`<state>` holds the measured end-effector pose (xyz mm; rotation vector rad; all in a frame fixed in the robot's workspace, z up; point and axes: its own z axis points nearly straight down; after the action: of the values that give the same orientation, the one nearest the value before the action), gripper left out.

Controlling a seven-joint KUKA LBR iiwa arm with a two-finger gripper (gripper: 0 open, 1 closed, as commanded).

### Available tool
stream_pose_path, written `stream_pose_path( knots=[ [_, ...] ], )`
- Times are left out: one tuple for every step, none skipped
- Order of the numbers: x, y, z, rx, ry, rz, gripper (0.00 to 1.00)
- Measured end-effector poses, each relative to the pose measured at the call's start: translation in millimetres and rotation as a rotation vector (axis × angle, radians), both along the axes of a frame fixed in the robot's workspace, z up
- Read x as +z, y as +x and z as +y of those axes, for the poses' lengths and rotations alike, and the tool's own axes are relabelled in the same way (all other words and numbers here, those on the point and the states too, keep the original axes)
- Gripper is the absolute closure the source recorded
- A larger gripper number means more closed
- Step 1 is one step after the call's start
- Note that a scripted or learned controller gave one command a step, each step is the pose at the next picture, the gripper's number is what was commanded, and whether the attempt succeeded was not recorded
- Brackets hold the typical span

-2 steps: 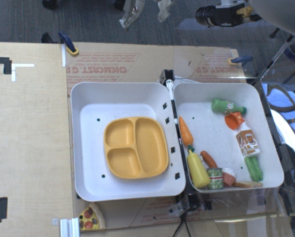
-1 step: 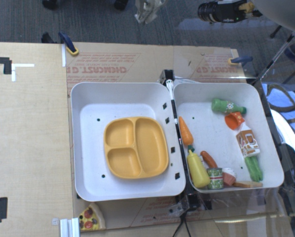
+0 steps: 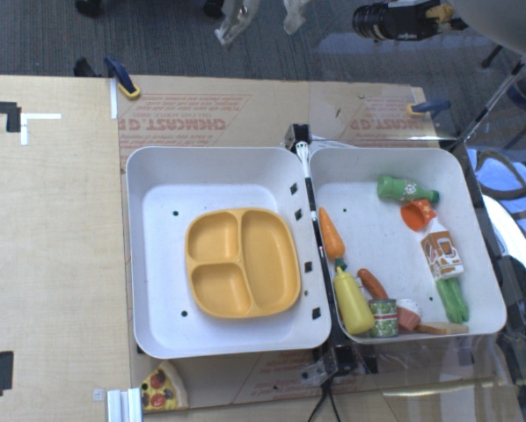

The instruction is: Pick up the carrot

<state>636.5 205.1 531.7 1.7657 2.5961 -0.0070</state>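
- Grey carpet lies beyond our bench (image 3: 52, 236), which carries two white bins.
- Our pincer (image 3: 267, 11) hangs at twelve o'clock, fingers spread, pinching nothing.
- We see the carrot (image 3: 331, 233) in the right bin (image 3: 474, 236), against its nine o'clock wall.
- At the carrot's six o'clock lies a yellow bottle (image 3: 353, 304).
- Our left bin (image 3: 149, 236) holds a yellow divided plate (image 3: 243, 262).

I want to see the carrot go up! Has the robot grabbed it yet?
Not yet. The carrot lies in the right bin, against its left wall above the yellow bottle. The gripper hangs open high over the bench's far edge, holding nothing. Reaching down, grabbing and lifting are all left.
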Motion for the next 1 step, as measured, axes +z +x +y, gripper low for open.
stream_pose_path(
  knots=[
    [7.8, 1.3, 0.2, 0.001, -0.002, 0.0, 1.0]
  ],
)
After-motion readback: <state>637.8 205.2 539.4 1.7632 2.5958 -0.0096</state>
